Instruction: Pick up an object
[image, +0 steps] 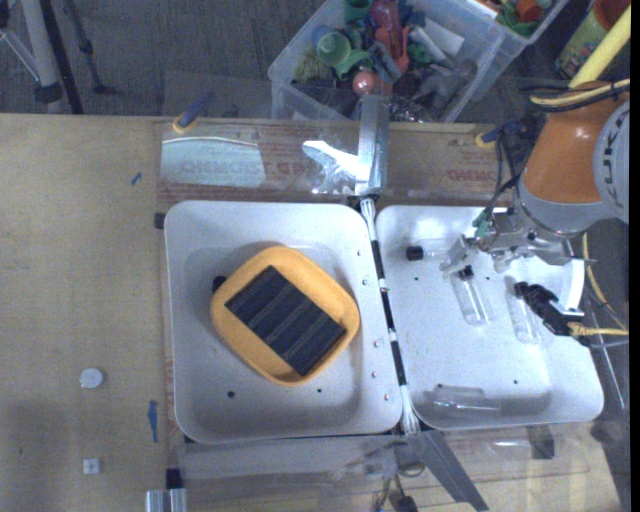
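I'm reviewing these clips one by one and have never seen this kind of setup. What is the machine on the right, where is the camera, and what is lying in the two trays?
One fixed camera looks down at a slant on a wooden bench. The grey and orange machine is a robot arm reaching in from the right; its gripper hangs over the right bin. I cannot tell whether it holds anything. The left bin holds a yellow pad with a dark ribbed panel. The right bin holds a small black piece and some clear plastic items.
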